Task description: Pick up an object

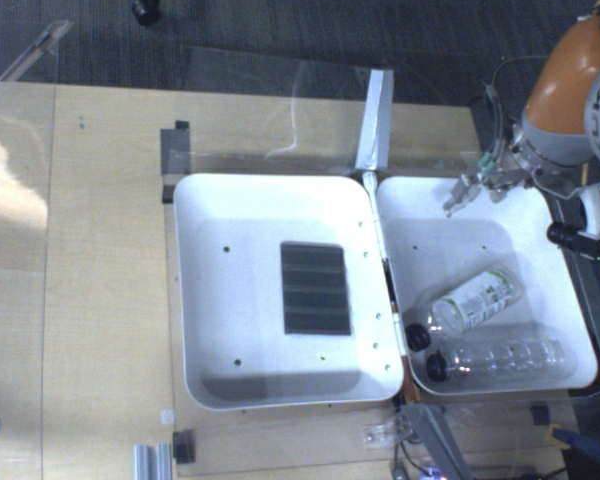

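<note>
Two clear plastic bottles (477, 302) in the right bin (412, 230) look light, smooth and crushable, best gripped mid-body, while the end effector (467, 191) hovers with an unclear state.

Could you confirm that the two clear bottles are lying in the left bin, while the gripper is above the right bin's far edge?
Not quite: the camera view shows both bottles lying in the right bin, not the left. The gripper is indeed above that bin's far edge.

Left bin (205, 268); dark ribbed pad (315, 288) inside.
</note>
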{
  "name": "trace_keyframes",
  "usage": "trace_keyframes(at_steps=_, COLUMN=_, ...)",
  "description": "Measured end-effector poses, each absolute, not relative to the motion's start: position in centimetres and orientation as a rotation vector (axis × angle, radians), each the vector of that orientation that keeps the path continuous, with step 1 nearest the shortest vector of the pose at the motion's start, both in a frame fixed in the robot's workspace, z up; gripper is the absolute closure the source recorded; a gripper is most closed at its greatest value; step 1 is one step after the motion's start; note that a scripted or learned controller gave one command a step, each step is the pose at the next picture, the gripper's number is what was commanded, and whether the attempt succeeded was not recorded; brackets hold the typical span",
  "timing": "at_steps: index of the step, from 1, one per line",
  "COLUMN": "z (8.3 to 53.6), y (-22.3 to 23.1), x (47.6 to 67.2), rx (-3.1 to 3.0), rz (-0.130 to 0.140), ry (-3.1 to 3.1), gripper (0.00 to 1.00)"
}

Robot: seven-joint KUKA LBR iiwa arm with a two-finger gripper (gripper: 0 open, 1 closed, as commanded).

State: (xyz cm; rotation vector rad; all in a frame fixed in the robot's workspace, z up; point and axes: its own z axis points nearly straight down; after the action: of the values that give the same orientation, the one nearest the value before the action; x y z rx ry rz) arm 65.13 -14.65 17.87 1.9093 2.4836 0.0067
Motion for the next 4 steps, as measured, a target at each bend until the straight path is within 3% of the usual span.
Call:
trace_keyframes(at_steps=1, z=15.2, y=-18.9, x=60.3, rx=1.832, rz=0.003, ry=2.547, gripper=0.00)
trace_keyframes(at_steps=2, z=8.9, y=-20.5, x=55.4, rx=1.659, rz=0.007, ry=2.655, gripper=0.00)
trace_keyframes(at_steps=3, z=9.1, y=-20.1, x=49.4, rx=1.490, rz=0.008, ry=2.743, gripper=0.00)
trace_keyframes(at_steps=4, z=9.5, y=-11.6, x=48.9, rx=1.633, rz=0.006, ry=2.679, gripper=0.00)
